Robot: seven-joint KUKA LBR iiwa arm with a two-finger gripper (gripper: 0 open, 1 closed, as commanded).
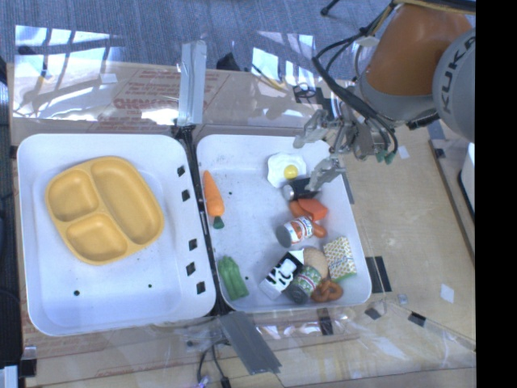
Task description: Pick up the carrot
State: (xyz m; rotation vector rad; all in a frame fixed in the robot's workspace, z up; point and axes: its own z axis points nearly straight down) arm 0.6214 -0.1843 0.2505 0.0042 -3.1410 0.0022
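Observation:
The carrot (212, 196), orange with a green stem end pointing toward the front, lies along the left wall of the right bin (242, 148). My gripper (317, 152) hangs over the far right part of that bin, well to the right of the carrot. Its fingers (325, 170) stand open with nothing between them. It sits just beside a fried egg toy (287, 168). The carrot lies by itself, touching nothing else.
A yellow divided plate (103, 208) rests in the left bin (32, 297). On the right bin's right and front side lie a red-orange toy (311, 209), a can (297, 231), a green vegetable (232, 278), a black-and-white carton (282, 272) and several small foods.

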